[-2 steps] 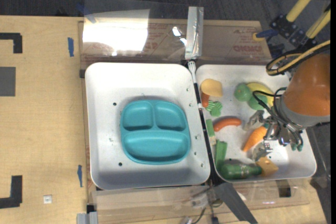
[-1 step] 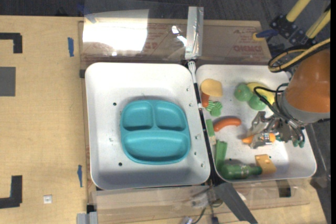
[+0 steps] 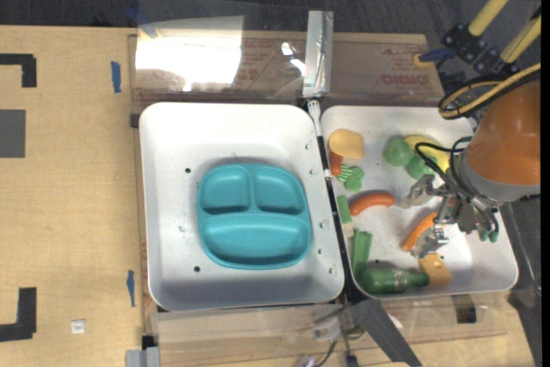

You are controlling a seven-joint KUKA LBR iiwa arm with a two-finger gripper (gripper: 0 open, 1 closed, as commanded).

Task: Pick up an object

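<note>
Over the right bin (image 3: 507, 266) I see my arm (image 3: 507, 142) reaching in from the right, its orange band sitting above the wrist. The gripper (image 3: 440, 228) hangs low over the middle of that bin, among the toy food, and an orange carrot-like piece (image 3: 418, 232) lies right at its tip. I cannot tell whether the gripper is clenched, released, or grasping that piece; its metal parts blur together with the clutter beneath.

Around it in the same bin I count a yellow-orange rounded piece (image 3: 346, 142) near the far left corner, a small green brush-like item (image 3: 351, 177) just below that, and a red-orange chili-shaped piece (image 3: 371, 201) a little nearer to me. A green round item (image 3: 397, 152) and a yellow piece (image 3: 421, 143) sit at the far side, close to the wrist. Along the near edge lie a dark green bottle-like piece (image 3: 388, 277), a green upright piece (image 3: 361, 247) beside the divider, and a tan lump (image 3: 436, 271).

Beside it, the left bin (image 3: 163, 133) holds a teal divided plate (image 3: 254, 214), lying flat with three compartments.
</note>
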